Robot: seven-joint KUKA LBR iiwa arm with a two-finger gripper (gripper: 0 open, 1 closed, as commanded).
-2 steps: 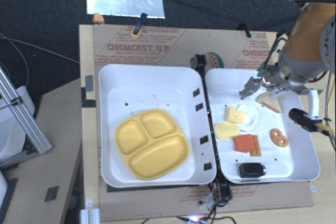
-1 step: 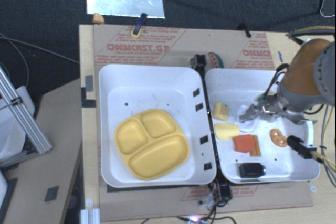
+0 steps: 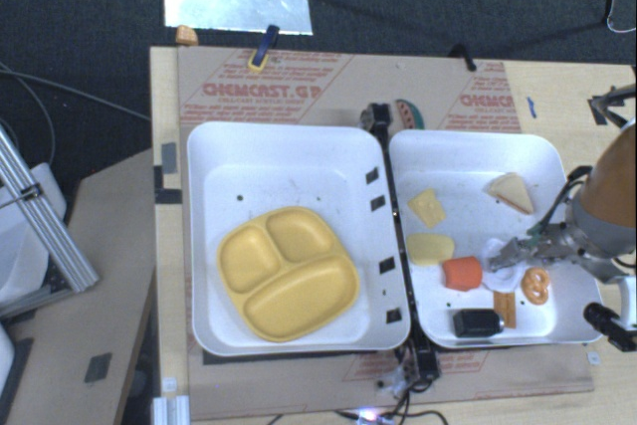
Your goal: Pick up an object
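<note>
Camera view shows the pincer (image 3: 501, 257) low in the right bin (image 3: 557, 164), over a small white piece beside the orange-red block (image 3: 462, 273); whether it is clenched cannot be told. A pretzel (image 3: 535, 286), black block (image 3: 476, 321), pale wedge (image 3: 511, 192) and yellow pieces lie nearby. The left bin (image 3: 214, 154) holds a yellow divided plate (image 3: 288, 271).

Gripper (image 3: 503, 256) low, arm from right

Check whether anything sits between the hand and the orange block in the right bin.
Nothing visible blocks it. The hand hovers in the right bin just right of the orange block, with bare bin floor between them. The pretzel lies below the hand and the black object nearer the front wall, both off that line.
</note>
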